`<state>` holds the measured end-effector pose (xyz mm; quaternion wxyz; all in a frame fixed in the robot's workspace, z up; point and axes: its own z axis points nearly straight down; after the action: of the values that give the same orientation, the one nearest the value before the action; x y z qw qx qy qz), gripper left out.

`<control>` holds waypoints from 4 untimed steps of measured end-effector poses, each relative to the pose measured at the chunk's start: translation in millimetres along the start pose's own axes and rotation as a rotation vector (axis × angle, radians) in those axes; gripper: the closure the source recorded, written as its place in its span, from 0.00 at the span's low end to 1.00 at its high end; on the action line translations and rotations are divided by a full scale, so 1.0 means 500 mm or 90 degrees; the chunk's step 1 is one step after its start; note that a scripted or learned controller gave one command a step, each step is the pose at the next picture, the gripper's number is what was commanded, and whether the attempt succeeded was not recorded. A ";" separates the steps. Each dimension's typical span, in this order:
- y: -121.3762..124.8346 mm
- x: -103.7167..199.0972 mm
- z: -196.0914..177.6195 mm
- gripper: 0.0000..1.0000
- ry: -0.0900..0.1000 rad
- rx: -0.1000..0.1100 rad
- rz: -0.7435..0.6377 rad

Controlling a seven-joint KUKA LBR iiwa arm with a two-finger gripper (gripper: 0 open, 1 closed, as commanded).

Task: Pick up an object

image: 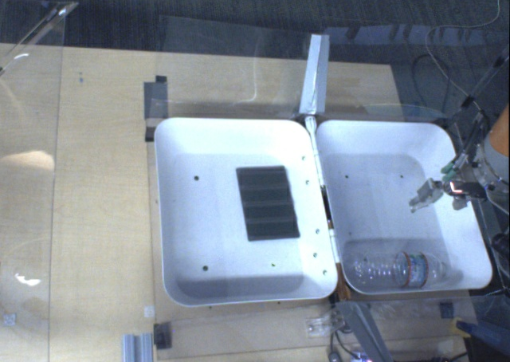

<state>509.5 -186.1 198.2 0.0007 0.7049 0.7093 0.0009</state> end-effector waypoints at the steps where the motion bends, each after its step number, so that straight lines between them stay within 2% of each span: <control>1: 0.004 0.002 -0.022 1.00 -0.001 -0.004 -0.002; 2: -0.006 0.151 0.021 1.00 0.000 -0.001 0.057; 3: -0.006 0.151 0.021 0.00 0.000 -0.001 0.057; 4: -0.038 0.044 0.218 0.00 -0.002 -0.007 0.040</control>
<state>490.6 -164.4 89.3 0.0057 0.7267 0.6869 0.0037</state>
